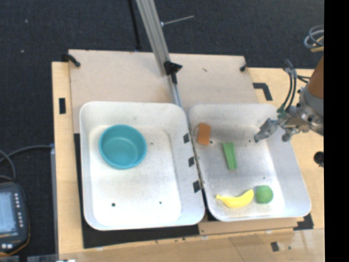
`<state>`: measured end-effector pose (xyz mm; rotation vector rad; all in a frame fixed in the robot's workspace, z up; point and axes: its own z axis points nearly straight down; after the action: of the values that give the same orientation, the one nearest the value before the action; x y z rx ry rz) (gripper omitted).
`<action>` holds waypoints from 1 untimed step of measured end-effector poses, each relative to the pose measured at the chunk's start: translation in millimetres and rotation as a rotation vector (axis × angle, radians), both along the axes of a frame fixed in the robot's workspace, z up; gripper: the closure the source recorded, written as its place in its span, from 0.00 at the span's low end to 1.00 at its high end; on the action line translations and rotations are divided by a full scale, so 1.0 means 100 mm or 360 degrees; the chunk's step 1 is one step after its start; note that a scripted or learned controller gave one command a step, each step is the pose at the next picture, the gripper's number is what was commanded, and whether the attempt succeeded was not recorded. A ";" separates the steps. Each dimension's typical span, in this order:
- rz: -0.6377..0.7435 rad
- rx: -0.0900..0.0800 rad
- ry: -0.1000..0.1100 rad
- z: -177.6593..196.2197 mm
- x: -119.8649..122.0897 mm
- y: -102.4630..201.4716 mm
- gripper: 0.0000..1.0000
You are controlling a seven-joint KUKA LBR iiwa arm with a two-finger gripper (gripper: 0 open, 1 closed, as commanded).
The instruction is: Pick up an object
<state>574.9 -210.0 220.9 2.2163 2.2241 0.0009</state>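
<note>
Two bins sit side by side on the bench. Left bin (136,201) holds a teal bowl (122,146) near its upper left. Right bin (289,184) holds an orange block (203,134) by its left wall, a green bar (229,155) mid-bin, and a banana (235,200) touching a green ball (264,194) at the front. Gripper (271,129) hangs over the right bin's upper right part, fingers apart, nothing between them, well apart from the objects.

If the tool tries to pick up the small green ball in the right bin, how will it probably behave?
The green ball looks round, so it may roll away when pushed. It seems to touch the yellow banana, which might block rolling to that side. Its surface looks smooth, so it could slip out of a pinch.
</note>
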 end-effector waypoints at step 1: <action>0.0000 0.0000 0.0000 0.00 0.00 0.00 0.00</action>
<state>574.9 -210.0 220.9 2.2160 2.2243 0.0006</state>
